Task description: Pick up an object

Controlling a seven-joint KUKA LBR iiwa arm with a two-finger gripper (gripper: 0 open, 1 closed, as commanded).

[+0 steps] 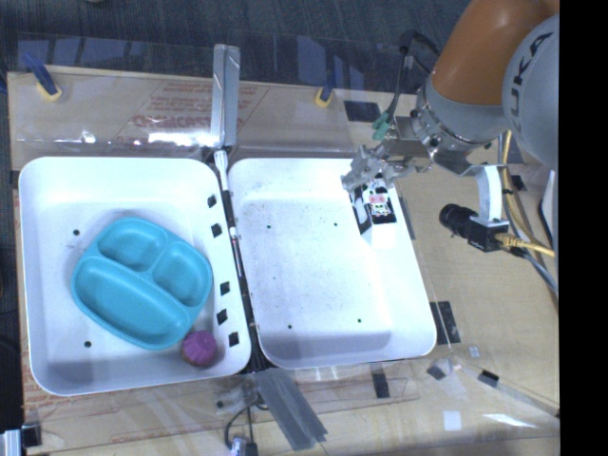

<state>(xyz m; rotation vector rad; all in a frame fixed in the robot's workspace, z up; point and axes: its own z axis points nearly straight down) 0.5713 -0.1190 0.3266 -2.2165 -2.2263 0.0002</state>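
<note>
Left bin (38,255), blue divided plate (142,281), small purple ball (199,349) touching it

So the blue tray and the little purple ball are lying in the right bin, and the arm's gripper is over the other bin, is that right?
Not quite. The camera view shows the blue tray and the purple ball lying in the left bin, not the right one. The gripper is over the other bin, the right bin, near its far right corner.
</note>
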